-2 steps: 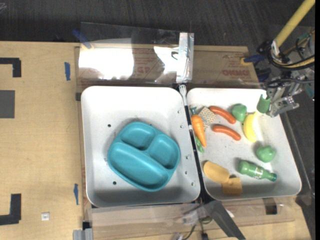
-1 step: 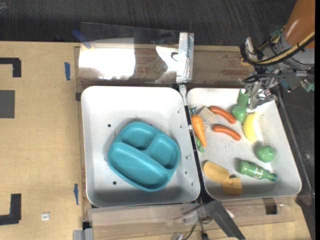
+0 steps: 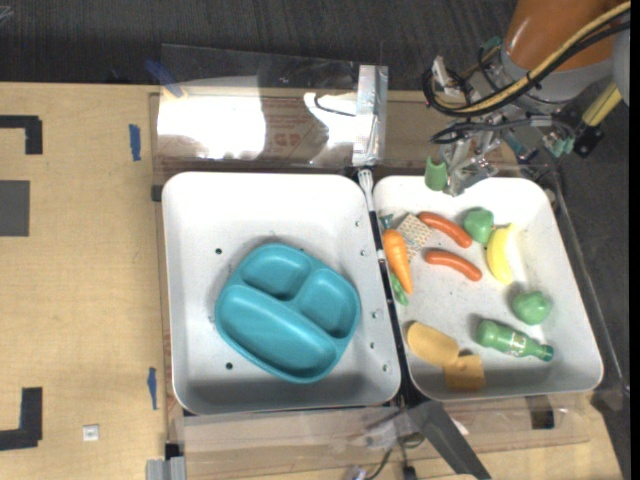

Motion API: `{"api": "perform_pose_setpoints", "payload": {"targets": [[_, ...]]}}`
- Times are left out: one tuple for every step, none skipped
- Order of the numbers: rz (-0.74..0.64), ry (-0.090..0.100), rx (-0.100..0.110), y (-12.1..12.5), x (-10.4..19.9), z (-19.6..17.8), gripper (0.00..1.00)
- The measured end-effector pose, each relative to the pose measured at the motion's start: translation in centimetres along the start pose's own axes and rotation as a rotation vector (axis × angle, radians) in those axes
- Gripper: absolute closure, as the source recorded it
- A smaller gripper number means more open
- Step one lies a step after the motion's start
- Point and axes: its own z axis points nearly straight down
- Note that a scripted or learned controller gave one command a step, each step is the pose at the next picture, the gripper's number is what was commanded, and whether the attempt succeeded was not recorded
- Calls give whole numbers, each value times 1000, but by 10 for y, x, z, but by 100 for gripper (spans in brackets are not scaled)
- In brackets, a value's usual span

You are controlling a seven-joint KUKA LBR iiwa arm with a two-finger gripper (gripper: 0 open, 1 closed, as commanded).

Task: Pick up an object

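The scene is viewed from a single fixed camera set above the bench (image 3: 70,268), angled down at a slant; both white bins are taken in whole, the left bin (image 3: 190,218) at the frame's centre and the right bin (image 3: 570,288) toward the lower right; the arm (image 3: 560,18) is cut off by the upper right corner; dark floor is seen along the top edge.

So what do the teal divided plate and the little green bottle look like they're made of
The teal divided plate looks like moulded plastic: uniform colour, rounded compartment edges, soft sheen. The small green bottle is probably glossy plastic too, a toy, judging by its bright highlights; the view cannot confirm it.
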Motion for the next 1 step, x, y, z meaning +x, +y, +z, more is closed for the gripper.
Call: {"api": "perform_pose_setpoints", "payload": {"targets": [[15,-4,3,25,-13,-18,100]]}}
